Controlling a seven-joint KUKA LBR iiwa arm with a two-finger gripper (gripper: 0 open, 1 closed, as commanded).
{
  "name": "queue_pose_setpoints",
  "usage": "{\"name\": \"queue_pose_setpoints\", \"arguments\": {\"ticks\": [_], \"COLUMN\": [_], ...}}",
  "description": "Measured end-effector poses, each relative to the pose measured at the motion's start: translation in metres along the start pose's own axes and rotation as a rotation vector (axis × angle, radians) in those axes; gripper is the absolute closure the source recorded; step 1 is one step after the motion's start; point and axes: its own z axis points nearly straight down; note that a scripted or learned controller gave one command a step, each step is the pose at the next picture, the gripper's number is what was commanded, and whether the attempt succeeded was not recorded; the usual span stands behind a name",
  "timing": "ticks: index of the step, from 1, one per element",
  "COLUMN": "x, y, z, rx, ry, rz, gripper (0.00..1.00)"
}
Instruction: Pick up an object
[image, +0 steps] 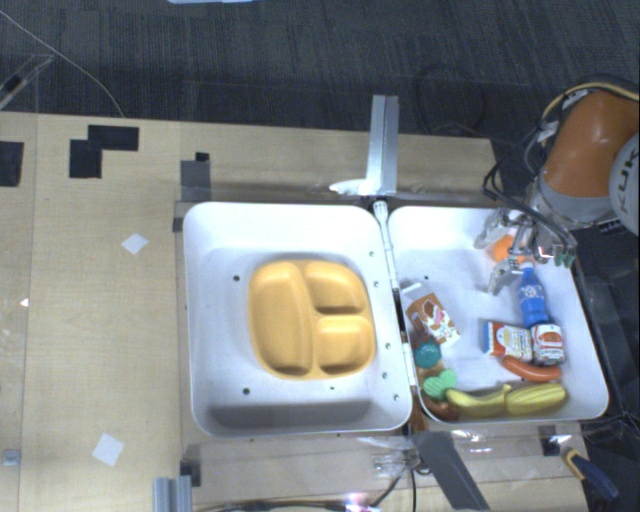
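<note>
Jaws (512, 262) of the grey arm hang over the right shallow white bin (590, 345), toward its two o'clock corner; whether they are parted or closed I cannot tell; a blue plastic bottle (532, 300) lies just beside them at five o'clock; a yellow toy banana (480, 401) rests at the bin's six o'clock edge; the left shallow white bin (205, 330) carries a yellow divided plastic tray (308, 318).
</note>
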Motion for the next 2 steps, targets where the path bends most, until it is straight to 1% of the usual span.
{"name": "queue_pose_setpoints", "arguments": {"ticks": [1,2], "x": [0.011,0.090], "y": [-0.007,-0.011], "z": [-0.048,-0.004], "rx": [0.003,0.006], "ry": [-0.022,-0.025], "rz": [-0.071,-0.226], "gripper": [0.00,0.00]}}
